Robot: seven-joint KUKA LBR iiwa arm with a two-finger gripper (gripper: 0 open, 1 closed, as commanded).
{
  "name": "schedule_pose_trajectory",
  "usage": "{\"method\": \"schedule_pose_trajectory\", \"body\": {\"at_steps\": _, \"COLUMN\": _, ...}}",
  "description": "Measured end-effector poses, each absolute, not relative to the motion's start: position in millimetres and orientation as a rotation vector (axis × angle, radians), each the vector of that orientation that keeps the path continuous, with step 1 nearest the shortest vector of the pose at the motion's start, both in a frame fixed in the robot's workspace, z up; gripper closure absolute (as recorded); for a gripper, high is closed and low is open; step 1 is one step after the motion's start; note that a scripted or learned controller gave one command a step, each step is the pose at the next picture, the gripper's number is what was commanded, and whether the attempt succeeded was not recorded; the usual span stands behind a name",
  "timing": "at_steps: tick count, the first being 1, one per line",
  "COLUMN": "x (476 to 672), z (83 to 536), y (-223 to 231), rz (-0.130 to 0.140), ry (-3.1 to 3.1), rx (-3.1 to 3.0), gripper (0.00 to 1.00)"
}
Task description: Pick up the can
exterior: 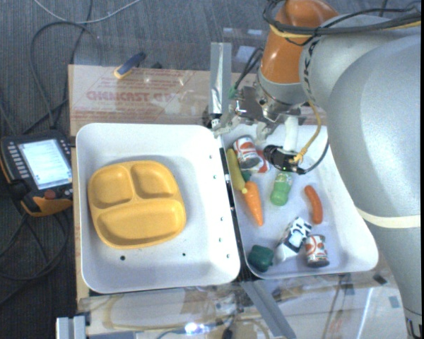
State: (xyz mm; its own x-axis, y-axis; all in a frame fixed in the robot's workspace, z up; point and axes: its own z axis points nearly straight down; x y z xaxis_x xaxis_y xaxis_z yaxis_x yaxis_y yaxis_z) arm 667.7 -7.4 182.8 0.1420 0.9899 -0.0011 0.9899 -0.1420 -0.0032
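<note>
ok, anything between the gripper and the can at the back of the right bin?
Nothing visible. The gripper sits right by the red-and-white metal can. A looped black cable hangs just right of the can, and an orange plastic carrot lies on its near side, both off the path.

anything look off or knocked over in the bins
Nothing looks spilled or broken. The right bin is a loose jumble: both cans lie tipped, with a carrot, sausage and green bottle scattered between. The yellow tray sits slightly askew in the left bin.
</note>
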Motion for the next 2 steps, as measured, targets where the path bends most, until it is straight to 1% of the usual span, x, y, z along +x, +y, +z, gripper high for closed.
{"method": "schedule_pose_trajectory", "body": {"at_steps": 1, "x": 667.6, "z": 192, "y": -7, "rz": 0.011, "ry": -2.058, "rx": -2.373, "gripper": 1.00}}
{"method": "schedule_pose_trajectory", "body": {"at_steps": 2, "x": 621.7, "z": 182, "y": -74, "rz": 0.008, "ry": -1.697, "rx": -2.640, "gripper": 1.00}}
